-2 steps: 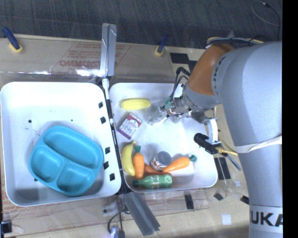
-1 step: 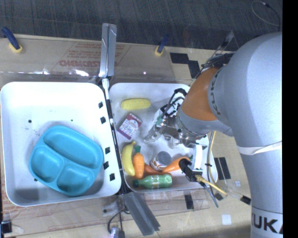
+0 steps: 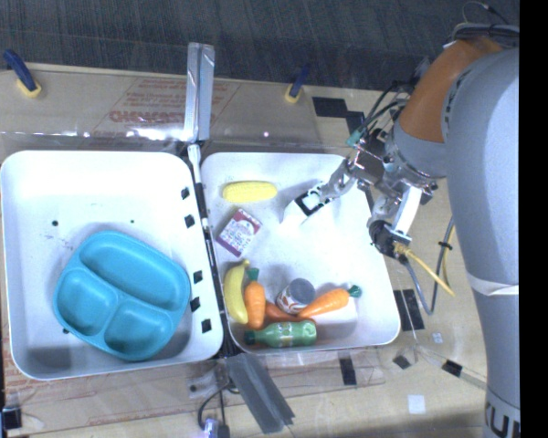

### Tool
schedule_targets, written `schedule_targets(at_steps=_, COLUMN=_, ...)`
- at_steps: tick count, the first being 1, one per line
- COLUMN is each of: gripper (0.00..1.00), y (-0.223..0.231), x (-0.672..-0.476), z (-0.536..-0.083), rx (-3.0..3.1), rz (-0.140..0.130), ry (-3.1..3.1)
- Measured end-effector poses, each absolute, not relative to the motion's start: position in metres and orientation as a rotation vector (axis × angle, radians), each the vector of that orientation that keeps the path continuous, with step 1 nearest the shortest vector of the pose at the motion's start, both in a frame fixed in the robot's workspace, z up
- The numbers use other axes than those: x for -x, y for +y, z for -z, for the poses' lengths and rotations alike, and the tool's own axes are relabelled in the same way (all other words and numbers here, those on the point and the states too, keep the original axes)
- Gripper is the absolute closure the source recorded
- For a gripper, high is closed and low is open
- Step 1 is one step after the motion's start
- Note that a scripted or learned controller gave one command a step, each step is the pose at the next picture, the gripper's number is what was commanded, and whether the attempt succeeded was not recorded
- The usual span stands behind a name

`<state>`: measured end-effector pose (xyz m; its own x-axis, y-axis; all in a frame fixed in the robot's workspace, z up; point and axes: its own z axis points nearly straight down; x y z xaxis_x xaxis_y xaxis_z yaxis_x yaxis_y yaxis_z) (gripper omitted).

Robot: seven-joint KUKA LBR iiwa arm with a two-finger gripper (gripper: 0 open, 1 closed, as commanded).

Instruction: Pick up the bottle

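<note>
The bottle [image 3: 283, 334] is green with a red and yellow label. It lies on its side along the front wall of the right bin [image 3: 384, 322]. My gripper [image 3: 309, 201] hangs over the back part of that bin, well behind the bottle and a little to its right. Nothing shows at its dark tip. A pile of toy food lies between the gripper and the bottle.
Two orange carrots [image 3: 329, 301], a small can [image 3: 299, 292] and a banana [image 3: 235, 292] crowd just behind the bottle. A red and white box [image 3: 238, 232] and a yellow lemon [image 3: 249, 191] lie further back. The left bin holds a blue divided plate [image 3: 121, 292].
</note>
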<state>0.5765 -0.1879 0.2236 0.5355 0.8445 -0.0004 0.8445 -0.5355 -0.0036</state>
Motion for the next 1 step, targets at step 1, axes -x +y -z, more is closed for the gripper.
schedule_targets(at_steps=1, gripper=0.00, y=-0.1328, x=-0.5219, z=-0.1088, rx=2.870, rz=-0.008, ry=-1.261)
